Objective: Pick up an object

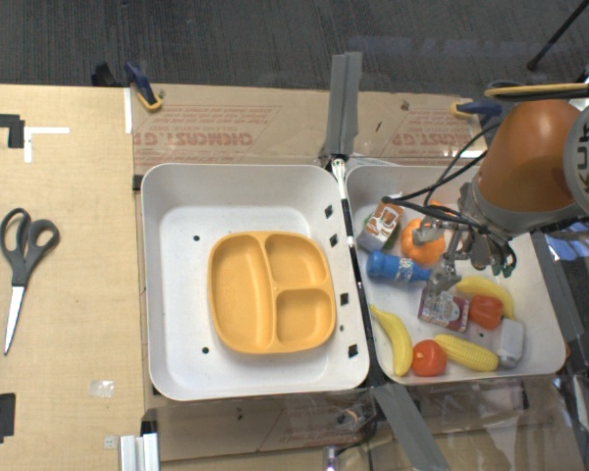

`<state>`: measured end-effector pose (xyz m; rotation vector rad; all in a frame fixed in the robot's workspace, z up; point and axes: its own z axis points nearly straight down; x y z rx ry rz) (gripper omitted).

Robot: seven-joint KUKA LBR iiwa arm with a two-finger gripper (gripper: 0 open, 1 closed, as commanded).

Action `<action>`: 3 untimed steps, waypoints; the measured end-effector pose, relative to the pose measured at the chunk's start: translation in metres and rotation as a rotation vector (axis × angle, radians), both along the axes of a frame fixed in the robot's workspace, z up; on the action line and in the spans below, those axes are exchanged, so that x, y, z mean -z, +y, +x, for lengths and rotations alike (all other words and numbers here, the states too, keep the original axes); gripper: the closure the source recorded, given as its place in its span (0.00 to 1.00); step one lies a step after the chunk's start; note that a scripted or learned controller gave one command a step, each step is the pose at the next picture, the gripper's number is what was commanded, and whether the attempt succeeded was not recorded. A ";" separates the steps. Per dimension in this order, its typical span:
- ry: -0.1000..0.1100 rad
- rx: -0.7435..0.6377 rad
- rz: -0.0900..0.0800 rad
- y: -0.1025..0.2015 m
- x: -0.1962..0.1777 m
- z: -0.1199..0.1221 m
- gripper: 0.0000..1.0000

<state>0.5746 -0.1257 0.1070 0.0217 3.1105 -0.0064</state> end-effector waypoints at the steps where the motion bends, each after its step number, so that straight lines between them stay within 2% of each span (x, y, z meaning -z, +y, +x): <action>1: 0.023 -0.035 -0.003 0.029 0.010 0.035 0.00; 2: 0.026 -0.029 0.003 -0.023 0.013 -0.029 0.00; 3: 0.024 -0.003 0.004 -0.046 0.013 0.075 0.00</action>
